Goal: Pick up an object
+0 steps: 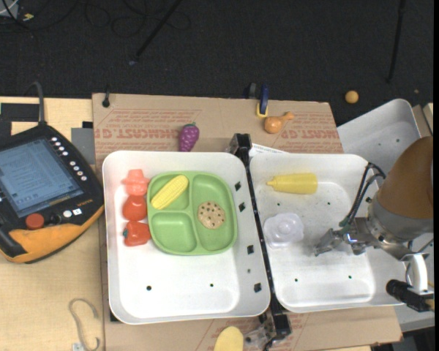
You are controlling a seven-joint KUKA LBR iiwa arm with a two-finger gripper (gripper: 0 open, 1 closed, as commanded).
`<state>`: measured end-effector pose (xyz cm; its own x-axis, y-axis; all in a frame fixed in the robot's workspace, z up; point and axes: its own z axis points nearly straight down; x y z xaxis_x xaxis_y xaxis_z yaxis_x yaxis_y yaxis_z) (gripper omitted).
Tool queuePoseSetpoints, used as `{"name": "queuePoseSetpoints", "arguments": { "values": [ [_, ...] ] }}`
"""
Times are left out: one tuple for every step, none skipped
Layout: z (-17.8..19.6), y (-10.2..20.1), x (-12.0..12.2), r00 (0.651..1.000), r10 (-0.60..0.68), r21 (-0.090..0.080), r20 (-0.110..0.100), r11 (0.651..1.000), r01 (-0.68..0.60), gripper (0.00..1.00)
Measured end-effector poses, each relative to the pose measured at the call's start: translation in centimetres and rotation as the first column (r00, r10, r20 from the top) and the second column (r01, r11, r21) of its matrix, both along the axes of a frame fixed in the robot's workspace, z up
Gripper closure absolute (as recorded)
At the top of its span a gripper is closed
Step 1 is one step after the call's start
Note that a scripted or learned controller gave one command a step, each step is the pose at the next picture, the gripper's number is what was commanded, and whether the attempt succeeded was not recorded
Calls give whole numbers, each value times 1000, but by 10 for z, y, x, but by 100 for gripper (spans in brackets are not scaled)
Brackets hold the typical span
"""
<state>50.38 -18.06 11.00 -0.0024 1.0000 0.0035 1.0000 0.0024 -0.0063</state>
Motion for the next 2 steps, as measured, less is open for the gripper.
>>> {"name": "queuePoseSetpoints", "arguments": {
  "values": [
    [-24, 3, 1, 1000, 0, -2, 3, 1000, 0, 0],
    [-12, 1, 1, 1000, -4, -2, 5, 1000, 4, 100]
  ]
}}
